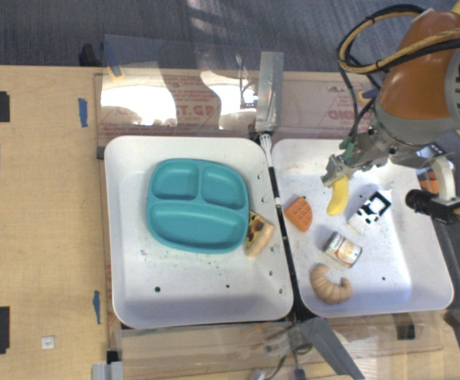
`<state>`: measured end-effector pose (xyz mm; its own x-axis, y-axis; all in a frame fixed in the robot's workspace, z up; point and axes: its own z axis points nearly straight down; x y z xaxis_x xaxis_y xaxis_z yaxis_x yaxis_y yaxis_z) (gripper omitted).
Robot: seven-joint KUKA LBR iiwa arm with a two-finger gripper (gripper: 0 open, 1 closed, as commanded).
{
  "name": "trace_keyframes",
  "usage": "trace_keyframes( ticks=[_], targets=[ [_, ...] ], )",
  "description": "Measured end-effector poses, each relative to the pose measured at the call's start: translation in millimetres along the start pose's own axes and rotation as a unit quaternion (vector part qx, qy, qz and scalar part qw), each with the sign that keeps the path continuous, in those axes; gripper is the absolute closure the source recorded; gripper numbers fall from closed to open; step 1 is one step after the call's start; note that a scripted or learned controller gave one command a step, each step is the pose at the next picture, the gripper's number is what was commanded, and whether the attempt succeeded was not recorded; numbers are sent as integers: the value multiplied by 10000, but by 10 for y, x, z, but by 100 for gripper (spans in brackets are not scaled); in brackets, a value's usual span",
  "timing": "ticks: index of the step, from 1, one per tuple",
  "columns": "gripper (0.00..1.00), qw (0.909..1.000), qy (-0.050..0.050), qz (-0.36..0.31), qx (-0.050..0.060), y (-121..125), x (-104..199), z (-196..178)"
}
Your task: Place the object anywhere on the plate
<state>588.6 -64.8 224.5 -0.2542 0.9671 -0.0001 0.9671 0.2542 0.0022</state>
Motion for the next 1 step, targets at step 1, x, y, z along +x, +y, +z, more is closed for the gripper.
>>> trace_keyframes(
  ticks=[1],
  targets=[
    [100, 9996, 8, 290, -8, 355, 693, -145]
  ],
)
